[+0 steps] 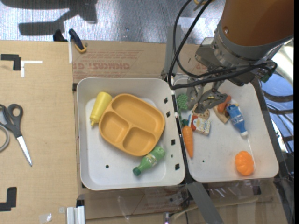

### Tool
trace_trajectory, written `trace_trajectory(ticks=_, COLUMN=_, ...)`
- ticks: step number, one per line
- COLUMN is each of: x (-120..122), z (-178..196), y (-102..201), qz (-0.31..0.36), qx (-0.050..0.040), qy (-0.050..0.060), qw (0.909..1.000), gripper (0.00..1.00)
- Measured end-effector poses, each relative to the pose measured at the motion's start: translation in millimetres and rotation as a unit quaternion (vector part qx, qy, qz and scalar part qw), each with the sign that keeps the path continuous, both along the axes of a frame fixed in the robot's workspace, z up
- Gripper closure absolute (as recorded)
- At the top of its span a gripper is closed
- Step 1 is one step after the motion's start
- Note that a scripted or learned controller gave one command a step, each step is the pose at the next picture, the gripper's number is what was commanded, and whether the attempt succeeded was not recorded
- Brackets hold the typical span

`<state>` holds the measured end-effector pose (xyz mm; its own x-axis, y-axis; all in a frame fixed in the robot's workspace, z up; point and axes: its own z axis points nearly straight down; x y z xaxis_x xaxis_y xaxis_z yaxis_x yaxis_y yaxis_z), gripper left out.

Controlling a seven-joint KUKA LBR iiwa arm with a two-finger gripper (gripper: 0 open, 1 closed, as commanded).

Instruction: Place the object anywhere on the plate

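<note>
A: Plate (132, 129) first. There is one, orange-yellow, with three parts. It lies in the left bin (88, 171), and nothing is on it.

B: What is next to it?

A: One yellow squeeze bottle (100, 107) leans on its left edge. One green bottle (150, 159) lies by its lower right corner, on the bin floor.

B: And the right bin (219, 169)?

A: One carrot (188, 139) lies along the left wall. One small white carton (202, 124) with red on it sits just beside the carrot's top. One blue and white bottle (237, 119) with a red cap lies farther right. One orange ball-shaped fruit (244, 163) sits near the lower right corner, well apart from the rest. One green bumpy thing (182, 101) is at the top left, and a brown thing (221, 112) is by the blue bottle. I cannot tell what those two are.

B: Where is the gripper (204, 104)?

A: It hangs over the top left part of the right bin, above the carton. The fingers (198, 97) look apart, and I see nothing between them.

B: How many bins?

A: Two white ones, side by side, touching in the middle.

B: What are they on?

A: A table (37, 125) with a tan top. One pair of scissors (17, 132) with grey handles lies on the left side. Brown cardboard (117, 59) with red letters is behind the bins. Past that is a grey floor (135, 13). Black cables (180, 36) hang down from the arm.
</note>
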<state>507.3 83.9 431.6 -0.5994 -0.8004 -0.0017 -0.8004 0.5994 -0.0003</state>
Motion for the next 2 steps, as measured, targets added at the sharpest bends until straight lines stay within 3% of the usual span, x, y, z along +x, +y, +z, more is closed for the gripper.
trace_trajectory(ticks=1, x=-5.5, z=38.1, y=45.8, qz=0.100, qx=0.0007, qy=-0.001, qw=0.9950, gripper=1.00)
trace_trajectory(ticks=2, x=-6.9, z=60.0, y=48.8, qz=0.307, qx=0.0008, qy=-0.001, qw=0.9518, gripper=1.00)
